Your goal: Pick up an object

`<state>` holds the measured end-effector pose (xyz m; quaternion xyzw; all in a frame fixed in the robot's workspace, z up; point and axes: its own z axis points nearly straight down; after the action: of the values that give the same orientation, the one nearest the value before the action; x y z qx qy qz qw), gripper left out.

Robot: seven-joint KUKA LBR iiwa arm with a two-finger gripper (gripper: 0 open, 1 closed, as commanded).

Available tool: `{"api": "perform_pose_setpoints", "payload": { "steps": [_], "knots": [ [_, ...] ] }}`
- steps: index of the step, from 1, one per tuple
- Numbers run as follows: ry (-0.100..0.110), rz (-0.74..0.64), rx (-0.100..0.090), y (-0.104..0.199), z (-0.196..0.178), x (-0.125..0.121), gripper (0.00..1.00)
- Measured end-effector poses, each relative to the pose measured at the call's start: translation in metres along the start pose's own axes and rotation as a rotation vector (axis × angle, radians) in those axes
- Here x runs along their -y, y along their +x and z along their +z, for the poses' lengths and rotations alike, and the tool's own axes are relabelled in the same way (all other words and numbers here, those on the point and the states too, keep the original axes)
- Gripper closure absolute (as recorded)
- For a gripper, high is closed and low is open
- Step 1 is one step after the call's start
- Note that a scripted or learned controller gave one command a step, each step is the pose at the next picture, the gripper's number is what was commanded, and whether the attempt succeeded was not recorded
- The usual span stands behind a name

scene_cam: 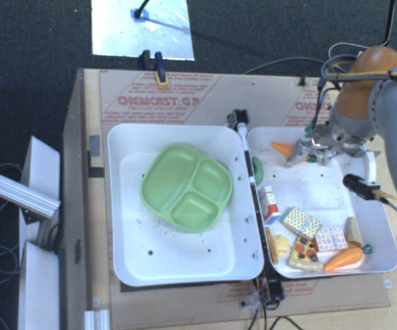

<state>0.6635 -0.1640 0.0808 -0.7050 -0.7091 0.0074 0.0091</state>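
Note:
My gripper (312, 158) hangs low over the far end of the right bin (384, 249), open, with its fingers spread and nothing clearly between them. A small orange carrot piece (279, 146) lies just left of the left fingertip. Nearer the front of this bin lie a red-and-white bottle (270, 203), a checkered block (297, 219), a pizza slice (305, 250), a red-and-white box (330, 239), a bread piece (354, 231) and a larger orange carrot (344, 258). A green item (257, 168) rests against the bin's left wall.
The left bin (137, 253) holds a green divided plate (187, 186). A black divider rail (250, 177) runs between the bins. A black cylinder (358, 185) on the arm juts over the right bin's right side. White bin floor shows between gripper and toys.

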Motion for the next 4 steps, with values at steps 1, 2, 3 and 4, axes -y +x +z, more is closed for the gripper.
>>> {"api": "perform_pose_setpoints", "payload": {
  "steps": [1,2,3,4],
  "knots": [
    [0.001,0.001,-0.003,-0.016,0.0,0.0,0.0],
    [0.0,0.002,-0.004,-0.024,0.0,0.0,0.0],
    [0.0,0.002,-0.004,-0.042,-0.001,0.0,0.0],
    [-0.001,0.0,-0.002,-0.042,0.0,0.0,0.0]
  ]
}}
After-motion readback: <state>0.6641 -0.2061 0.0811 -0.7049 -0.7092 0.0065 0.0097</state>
